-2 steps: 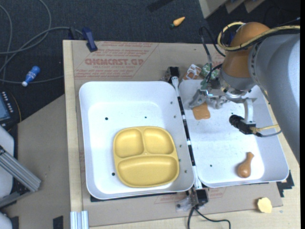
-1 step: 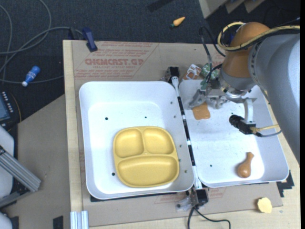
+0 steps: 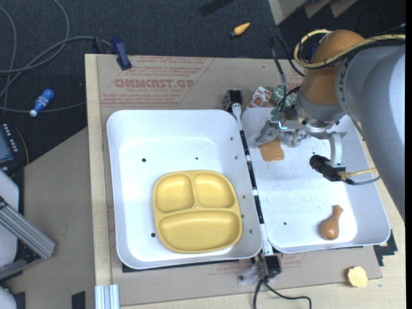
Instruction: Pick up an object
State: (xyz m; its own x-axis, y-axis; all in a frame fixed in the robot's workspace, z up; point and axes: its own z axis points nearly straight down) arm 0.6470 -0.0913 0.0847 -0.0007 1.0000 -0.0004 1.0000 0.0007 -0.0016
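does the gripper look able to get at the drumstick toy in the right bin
Probably yes: the drumstick toy lies alone on the open floor of the right bin, nothing over it. The gripper hangs above the orange-brown flat piece at the bin's far end.

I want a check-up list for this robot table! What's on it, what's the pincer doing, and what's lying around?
Surface: cardboard-covered bench bearing a left white bin and a right white bin, side by side.
Job's things: yellow divided tray in the left bin; tan flat piece and brown drumstick-shaped toy in the right bin.
Clutter: small yellow piece on the bench below the right bin.
Pincer: pincer is low over the right bin's top, right next to the tan flat piece; grip cannot be told.
Cables: grey cable looping on the floor; black lead by the arm.
Surroundings: dark carpet with a blue bottle and an orange bit.
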